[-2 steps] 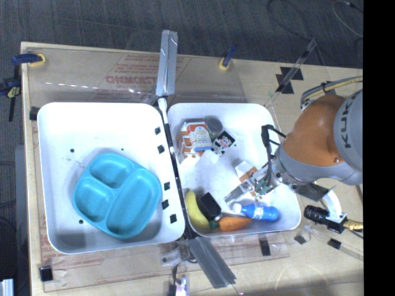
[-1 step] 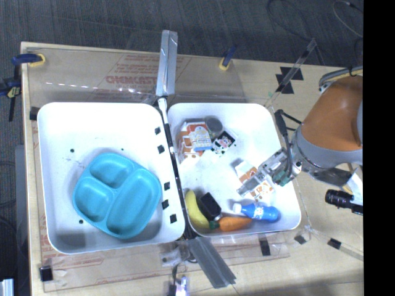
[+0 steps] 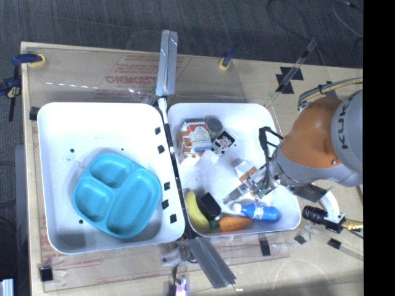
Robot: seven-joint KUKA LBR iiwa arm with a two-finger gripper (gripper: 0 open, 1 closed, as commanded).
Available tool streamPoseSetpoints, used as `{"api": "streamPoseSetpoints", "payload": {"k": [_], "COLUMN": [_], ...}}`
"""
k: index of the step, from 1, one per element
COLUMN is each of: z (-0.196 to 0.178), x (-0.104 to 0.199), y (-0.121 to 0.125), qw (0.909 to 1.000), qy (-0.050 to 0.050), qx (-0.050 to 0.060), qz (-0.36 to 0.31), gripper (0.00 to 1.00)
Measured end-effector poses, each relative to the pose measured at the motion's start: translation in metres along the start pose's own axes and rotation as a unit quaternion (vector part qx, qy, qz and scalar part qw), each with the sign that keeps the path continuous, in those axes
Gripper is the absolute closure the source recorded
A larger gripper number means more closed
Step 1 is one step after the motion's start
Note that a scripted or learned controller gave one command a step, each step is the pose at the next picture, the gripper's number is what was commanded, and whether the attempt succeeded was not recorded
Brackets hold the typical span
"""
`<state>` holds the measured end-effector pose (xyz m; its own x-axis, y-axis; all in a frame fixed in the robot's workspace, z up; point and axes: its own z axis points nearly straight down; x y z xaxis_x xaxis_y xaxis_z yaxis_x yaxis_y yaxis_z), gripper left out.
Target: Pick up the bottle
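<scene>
The bottle [image 3: 260, 213] is blue with a white cap and lies on its side near the front wall of the right bin [image 3: 271, 119], cap end pointing left. My gripper [image 3: 251, 188] hangs low in that bin, just above and slightly behind the bottle's cap end. Nothing can be made out held in it. The grey arm with its orange band [image 3: 311, 143] reaches in over the bin's right rim.
An orange carrot [image 3: 232, 224], a black block [image 3: 209, 205] and a yellow banana [image 3: 195, 210] crowd the bin's front left, touching the bottle's left end. A printed carton [image 3: 196, 138] and small items lie at the back. The left bin [image 3: 52, 125] holds a blue divided plate [image 3: 117, 193].
</scene>
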<state>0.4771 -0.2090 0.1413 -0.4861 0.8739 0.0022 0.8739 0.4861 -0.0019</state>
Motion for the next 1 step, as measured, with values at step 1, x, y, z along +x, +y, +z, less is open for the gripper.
{"api": "streamPoseSetpoints", "payload": {"k": [1], "z": [0.0503], "x": [-0.0075], "y": [0.0107], "qw": [0.9924], "qy": [0.001], "qx": [0.001], "qz": [0.123], "gripper": [0.0]}}
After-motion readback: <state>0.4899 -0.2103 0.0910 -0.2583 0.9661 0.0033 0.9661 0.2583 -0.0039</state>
